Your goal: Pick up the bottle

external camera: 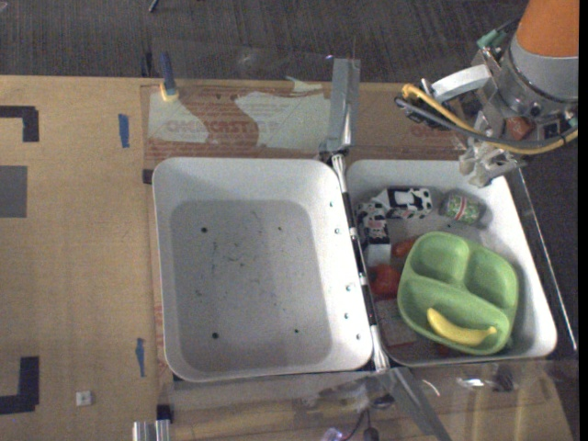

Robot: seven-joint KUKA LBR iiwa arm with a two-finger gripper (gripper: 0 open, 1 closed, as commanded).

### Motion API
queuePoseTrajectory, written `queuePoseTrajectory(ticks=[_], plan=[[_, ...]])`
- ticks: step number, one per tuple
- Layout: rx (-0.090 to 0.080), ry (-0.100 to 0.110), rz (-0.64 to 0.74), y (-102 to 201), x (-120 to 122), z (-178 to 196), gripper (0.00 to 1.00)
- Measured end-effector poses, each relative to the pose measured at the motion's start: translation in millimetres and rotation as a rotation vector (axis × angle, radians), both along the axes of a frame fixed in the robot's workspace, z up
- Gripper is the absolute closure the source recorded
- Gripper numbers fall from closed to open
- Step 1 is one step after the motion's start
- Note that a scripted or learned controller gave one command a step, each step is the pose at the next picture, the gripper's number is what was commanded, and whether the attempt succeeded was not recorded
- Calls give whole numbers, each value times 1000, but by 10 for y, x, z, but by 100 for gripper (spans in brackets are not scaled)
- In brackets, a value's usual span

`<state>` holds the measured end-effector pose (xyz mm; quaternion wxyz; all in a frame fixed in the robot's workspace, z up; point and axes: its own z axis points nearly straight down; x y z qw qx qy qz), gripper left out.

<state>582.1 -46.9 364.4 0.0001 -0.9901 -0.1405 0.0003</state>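
So far: nothing of the task looks done; the bottle lies in the right bin and nothing has hold of it.
Gripper: the gripper (484,165) hangs over the far right corner of the right bin, above its rim, at the end of a grey wrist with an orange band. Metal parts and looped yellow and black cables crowd the wrist. How wide the jaws stand I cannot tell; no object is seen between them.
Bottle: the bottle (461,209) lies on its side on the bin floor, just below and a little left of the gripper, apart from it. It is small and round-bodied, green with a pale label and a touch of red; it looks like smooth plastic, so it may roll.
Cow toy: a black-and-white patched toy (395,208) lies near the bottle on its left, blocky and probably soft.
Plate: a green divided plate (459,288) with rounded compartments, glossy plastic, fills the near half of the bin. Its far rim comes close to the bottle.
Banana: a yellow curved banana (461,330) rests in the plate's near compartment.
Red pieces: small red rounded things (387,279) sit by the plate's left edge; what they are I cannot tell.
Bins: the right bin (542,288) and left bin (248,177) are shallow white plastic with rounded corners; the left one's floor is scuffed.
Table: the table (73,246) is pale wood with tape marks.
Left to do: lower, close on the bottle, lift.
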Motion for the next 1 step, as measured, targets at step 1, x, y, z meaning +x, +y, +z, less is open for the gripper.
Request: queuePoseTrajectory(ticks=[1], plan=[[0, -2, -81, -273, 444, 174, 100]])
